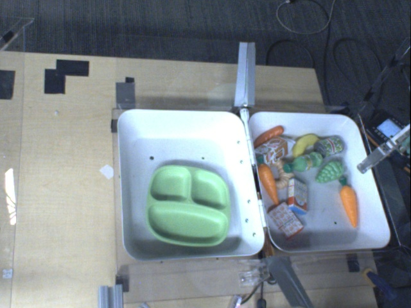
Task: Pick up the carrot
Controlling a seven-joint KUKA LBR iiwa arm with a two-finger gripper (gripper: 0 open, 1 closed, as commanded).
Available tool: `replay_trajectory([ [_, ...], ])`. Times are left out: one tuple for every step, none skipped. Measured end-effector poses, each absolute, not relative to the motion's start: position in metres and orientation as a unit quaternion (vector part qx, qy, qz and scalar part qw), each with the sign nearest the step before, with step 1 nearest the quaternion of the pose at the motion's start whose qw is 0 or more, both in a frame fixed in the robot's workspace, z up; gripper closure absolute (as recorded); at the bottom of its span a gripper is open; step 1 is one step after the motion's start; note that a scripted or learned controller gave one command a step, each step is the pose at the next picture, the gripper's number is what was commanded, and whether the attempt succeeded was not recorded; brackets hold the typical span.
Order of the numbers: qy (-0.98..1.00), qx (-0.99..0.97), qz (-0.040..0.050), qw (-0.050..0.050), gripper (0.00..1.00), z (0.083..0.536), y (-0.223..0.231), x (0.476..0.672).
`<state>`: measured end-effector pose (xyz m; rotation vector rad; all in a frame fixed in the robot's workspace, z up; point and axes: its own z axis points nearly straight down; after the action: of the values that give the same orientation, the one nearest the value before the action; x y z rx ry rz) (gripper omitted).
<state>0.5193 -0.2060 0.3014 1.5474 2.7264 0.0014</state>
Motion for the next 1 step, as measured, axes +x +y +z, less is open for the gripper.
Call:
replay_trajectory([
  [0.854,0.521,0.0012,0.004,0.0,0.2698,-0.2057,0.5161],
])
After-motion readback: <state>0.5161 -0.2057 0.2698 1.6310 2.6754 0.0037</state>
